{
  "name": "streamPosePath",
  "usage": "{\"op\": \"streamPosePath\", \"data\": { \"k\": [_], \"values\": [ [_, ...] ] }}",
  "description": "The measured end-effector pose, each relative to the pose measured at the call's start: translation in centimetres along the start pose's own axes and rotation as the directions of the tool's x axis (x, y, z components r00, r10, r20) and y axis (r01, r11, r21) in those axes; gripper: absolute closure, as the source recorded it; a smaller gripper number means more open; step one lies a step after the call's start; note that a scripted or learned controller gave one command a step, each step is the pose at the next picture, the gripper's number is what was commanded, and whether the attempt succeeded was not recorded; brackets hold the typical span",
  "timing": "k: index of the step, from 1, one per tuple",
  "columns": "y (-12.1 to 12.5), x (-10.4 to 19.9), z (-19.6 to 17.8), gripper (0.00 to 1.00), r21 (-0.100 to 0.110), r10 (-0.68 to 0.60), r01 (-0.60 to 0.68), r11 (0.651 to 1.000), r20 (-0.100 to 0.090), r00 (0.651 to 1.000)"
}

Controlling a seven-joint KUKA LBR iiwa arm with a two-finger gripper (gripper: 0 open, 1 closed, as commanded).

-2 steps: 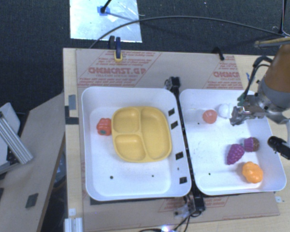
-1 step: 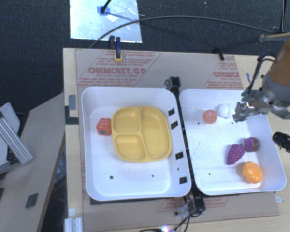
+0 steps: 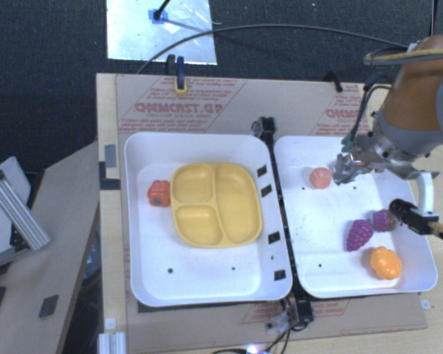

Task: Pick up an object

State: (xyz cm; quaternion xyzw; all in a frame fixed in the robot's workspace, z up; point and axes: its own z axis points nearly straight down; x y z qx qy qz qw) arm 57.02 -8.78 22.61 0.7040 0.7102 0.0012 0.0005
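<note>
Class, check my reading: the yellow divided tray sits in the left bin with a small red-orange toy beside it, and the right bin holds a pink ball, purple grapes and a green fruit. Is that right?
Not quite. In the camera view the fruit in the right bin is orange, not green. The rest stands: yellow divided tray and red-orange toy in the left bin, pink ball and purple grapes on the right.

A robotics lab: a bench point(image 3: 229, 98) with paired white bins point(image 3: 207, 290), cabling and toy food.

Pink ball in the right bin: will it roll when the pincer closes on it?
Probably. The pink ball looks round and smooth, so it may roll or slip sideways. It lies loose on the flat floor of the right bin, beside the pincer.
</note>
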Motion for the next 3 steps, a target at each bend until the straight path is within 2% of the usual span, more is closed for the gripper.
{"op": "streamPosePath", "data": {
  "k": [1,3],
  "values": [
    [-0.1,5.4,0.6,1.00,0.001,-0.001,0.001,1.000,-0.001,1.000],
    [2.6,16.3,1.6,1.00,0.000,0.000,0.000,1.000,0.000,1.000]
  ]
}}
